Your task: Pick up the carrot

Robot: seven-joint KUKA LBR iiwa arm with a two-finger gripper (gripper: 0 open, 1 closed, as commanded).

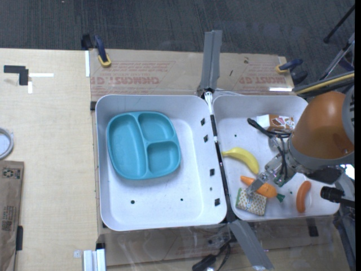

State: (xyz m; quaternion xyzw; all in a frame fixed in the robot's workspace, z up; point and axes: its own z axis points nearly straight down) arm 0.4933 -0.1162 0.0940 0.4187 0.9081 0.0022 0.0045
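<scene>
One carrot [260, 186] lies at six o'clock in the right bin [232, 117], just below the banana [242, 158]. The tool [265, 179] sits on it, fingers narrow around it; seemingly the grasp step, needing a straight lift next.

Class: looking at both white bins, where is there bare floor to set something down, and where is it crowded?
Left bin: bare floor right of and below the blue plate. Right bin: bare at the top left, above the banana. It is crowded lower right, where the hand, carrot, sponge and sausage cluster.
</scene>
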